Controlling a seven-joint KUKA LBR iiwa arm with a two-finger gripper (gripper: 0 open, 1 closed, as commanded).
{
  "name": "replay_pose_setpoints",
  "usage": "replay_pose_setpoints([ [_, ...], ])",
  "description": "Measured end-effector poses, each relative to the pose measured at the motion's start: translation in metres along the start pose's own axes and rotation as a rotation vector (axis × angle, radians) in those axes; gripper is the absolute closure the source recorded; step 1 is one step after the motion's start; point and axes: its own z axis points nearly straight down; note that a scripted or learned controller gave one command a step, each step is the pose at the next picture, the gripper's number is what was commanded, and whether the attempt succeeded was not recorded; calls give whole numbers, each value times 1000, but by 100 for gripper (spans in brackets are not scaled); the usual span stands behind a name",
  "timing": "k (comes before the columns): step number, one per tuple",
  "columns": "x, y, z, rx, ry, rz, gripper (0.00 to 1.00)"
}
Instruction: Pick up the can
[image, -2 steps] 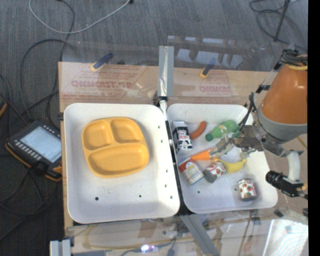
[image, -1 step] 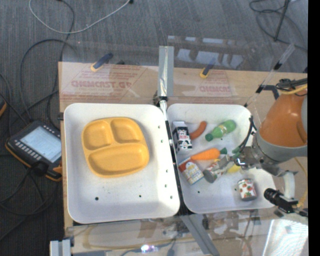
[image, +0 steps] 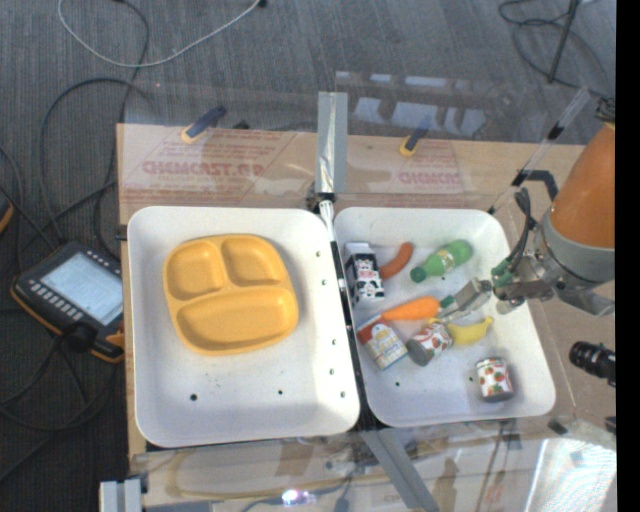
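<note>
Nearest the camera, in the front right corner of the right bin: the can, red-and-white label, apparently lying on its side, off on its own with bare white floor around it. Not touched by anything. A bit further back, a loose cluster: a small carton tipped over, right next to a grey and red can-like thing, and a banana just beside that. Behind those, a carrot lying crosswise, tip pointing toward the gripper. Hangs over the right bin's middle right, above the banana and by the carrot's end, well apart from the can. Honestly can't tell if it's spread or pressed together, too small and blurry at that angle. Nothing visibly pinched in it. Over in the left bin: just a yellow divided plate, sitting toward the back half. Further back in the right bin: a cow-print carton by the divider, a red sausage-looking thing, and a green bottle on its side. Off to the far left on the floor, a pendant with a lit screen. Orange band of the arm up at the right edge.
</note>
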Motion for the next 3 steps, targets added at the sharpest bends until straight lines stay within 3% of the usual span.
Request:
replay_pose_setpoints([
  [1, -42, -8, 150, 2, 0, 127, 0],
  [2, -88, -8, 176, -8, 14, 150, 0],
  [3, -88, -8, 177, -9, 14, 131, 0],
])
